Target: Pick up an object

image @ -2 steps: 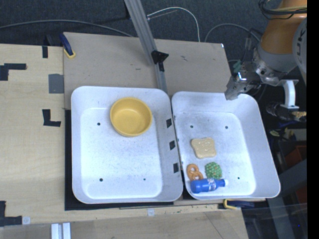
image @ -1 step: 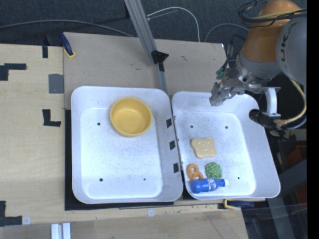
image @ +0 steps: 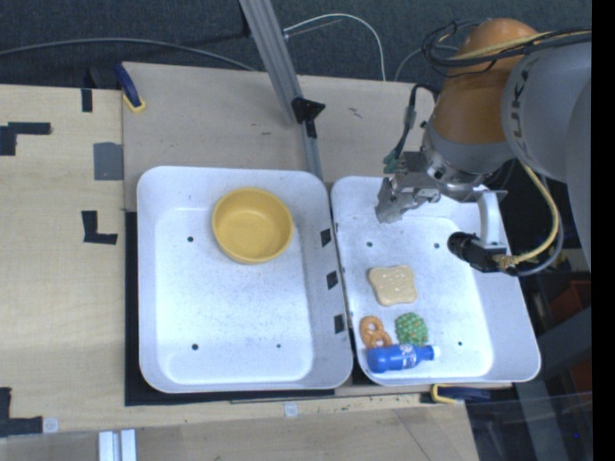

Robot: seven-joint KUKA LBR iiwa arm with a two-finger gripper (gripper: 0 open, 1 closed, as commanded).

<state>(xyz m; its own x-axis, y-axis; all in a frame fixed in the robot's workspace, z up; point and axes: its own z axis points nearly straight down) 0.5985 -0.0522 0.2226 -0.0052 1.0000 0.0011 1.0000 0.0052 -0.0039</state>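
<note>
Hovering over the far end of the right bin [image: 500, 349], the gripper [image: 396, 203] carries nothing; whether its jaws are apart or together, I cannot tell. Missing looks likely: the toast [image: 392, 283], the green lump [image: 411, 327], the pretzel [image: 375, 331] and the blue bottle [image: 400, 356] crowd together, so fingers could nudge neighbours. A yellow bowl [image: 252, 224] sits alone in the left bin [image: 168, 353], nothing blocking it.

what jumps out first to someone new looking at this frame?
The grey arm with its orange band reaches in from the right, its end effector over the far part of the right bin. Next, the yellow bowl sits alone in the left bin. In the near part of the right bin cluster a beige toast slice, pretzel, green piece and blue bottle.
</note>
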